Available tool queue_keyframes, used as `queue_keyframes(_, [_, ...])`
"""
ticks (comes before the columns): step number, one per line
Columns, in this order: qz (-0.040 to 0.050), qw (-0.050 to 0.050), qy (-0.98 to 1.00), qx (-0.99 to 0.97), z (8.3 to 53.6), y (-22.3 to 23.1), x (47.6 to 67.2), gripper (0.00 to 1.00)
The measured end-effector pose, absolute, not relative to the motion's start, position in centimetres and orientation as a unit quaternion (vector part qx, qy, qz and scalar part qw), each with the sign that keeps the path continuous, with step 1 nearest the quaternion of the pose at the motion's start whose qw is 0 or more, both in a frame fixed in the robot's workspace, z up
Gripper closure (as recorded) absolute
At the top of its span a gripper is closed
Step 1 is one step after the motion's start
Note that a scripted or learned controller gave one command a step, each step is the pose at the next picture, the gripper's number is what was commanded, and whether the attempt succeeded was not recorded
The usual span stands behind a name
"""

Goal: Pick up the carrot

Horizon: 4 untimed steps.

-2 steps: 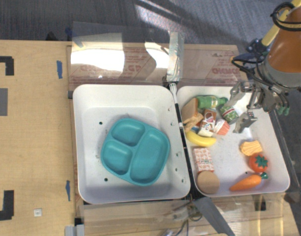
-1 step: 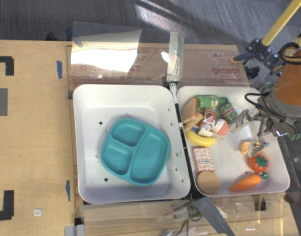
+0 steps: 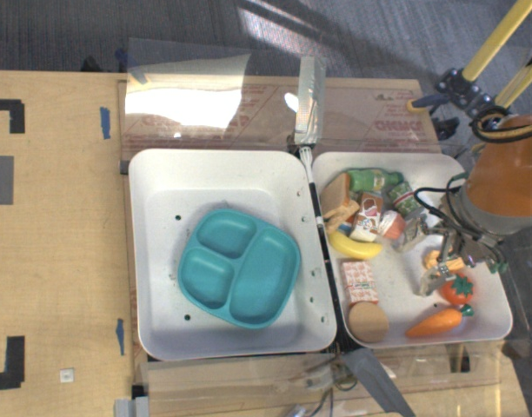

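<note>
The orange carrot (image 3: 435, 322) with a green tip lies near the front right corner of the right bin (image 3: 396, 333). My gripper (image 3: 443, 268) hangs over the bin's right side, a little behind and above the carrot, close beside a red tomato (image 3: 458, 289). The arm's orange band (image 3: 502, 172) rises above it at the right edge. No item can be made out between the gripper's parts from this angle.
The right bin also holds a banana (image 3: 354, 247), a green packet (image 3: 372, 181), a small printed box (image 3: 358, 280), a tan round piece (image 3: 366, 320) and other toy foods. A teal divided plate (image 3: 239, 268) lies in the left bin (image 3: 153, 233).
</note>
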<state>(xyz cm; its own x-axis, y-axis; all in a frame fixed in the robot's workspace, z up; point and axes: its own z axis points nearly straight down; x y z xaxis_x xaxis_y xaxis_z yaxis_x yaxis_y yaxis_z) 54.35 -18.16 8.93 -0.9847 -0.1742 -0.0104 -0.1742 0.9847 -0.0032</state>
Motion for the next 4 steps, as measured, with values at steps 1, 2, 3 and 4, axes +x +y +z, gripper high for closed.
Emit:
queue_keyframes(1, [-0.0011, 0.007, 0.993, -0.119, 8.9, -18.6, 54.4, 0.00])
queue_keyframes(2, [-0.0016, 0.006, 0.988, -0.152, 8.9, -19.1, 53.7, 0.00])
queue_keyframes(3, [-0.0020, 0.007, 0.989, -0.145, 9.0, -17.9, 50.2, 0.00])
queue_keyframes(4, [-0.0029, 0.010, 0.989, -0.148, 9.0, -16.6, 49.4, 0.00])
